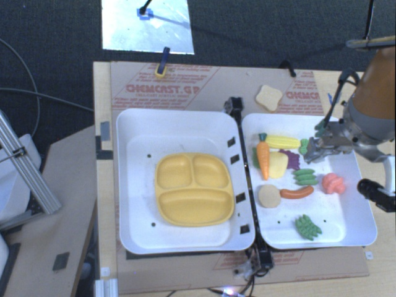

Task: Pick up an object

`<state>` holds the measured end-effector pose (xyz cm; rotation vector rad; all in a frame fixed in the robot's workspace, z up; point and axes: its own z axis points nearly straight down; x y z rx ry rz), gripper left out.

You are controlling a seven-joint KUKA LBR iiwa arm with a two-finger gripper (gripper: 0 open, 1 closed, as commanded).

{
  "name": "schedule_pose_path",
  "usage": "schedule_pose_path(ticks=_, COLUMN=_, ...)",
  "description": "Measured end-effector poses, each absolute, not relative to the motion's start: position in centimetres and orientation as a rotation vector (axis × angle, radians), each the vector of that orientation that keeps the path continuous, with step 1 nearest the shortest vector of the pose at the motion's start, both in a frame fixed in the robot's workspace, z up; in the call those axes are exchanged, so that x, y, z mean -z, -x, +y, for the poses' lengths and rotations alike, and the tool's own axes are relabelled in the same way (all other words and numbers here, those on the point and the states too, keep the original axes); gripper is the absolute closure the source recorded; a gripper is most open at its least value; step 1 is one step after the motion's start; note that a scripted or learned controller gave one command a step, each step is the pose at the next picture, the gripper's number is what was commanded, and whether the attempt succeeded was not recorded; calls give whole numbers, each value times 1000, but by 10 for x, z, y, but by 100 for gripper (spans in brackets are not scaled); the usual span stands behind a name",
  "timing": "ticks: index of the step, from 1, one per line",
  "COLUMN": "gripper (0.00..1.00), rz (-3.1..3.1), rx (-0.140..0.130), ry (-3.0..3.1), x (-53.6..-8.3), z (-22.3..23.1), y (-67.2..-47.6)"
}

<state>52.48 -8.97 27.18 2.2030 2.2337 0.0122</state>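
Observation:
The right bin (352, 228) holds several toy foods: an orange carrot (263, 156), a yellow corn cob (281, 142), a pale yellow block (278, 165), purple grapes (292, 160), a green pea pod (305, 177), a pink piece (333, 183), a red sausage (297, 193), a tan round cookie (269, 196) and a green leafy piece (307, 226). My gripper (313, 150) hangs low over the bin's upper right part, just right of the grapes and beside a small green piece (304, 145). I see nothing held in it.
The left bin (136, 141) holds a yellow divided plate (193, 187). A toy bread slice (269, 97) lies on the cardboard behind the right bin. A blue and yellow clip (162, 64) sits at the back left. The arm comes in over the right bin's right rim.

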Motion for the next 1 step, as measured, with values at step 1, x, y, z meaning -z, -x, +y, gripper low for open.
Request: schedule_pose_path(ticks=1, gripper=0, rz=2223, rx=-3, ry=-2217, x=-269, z=-95, y=-523)
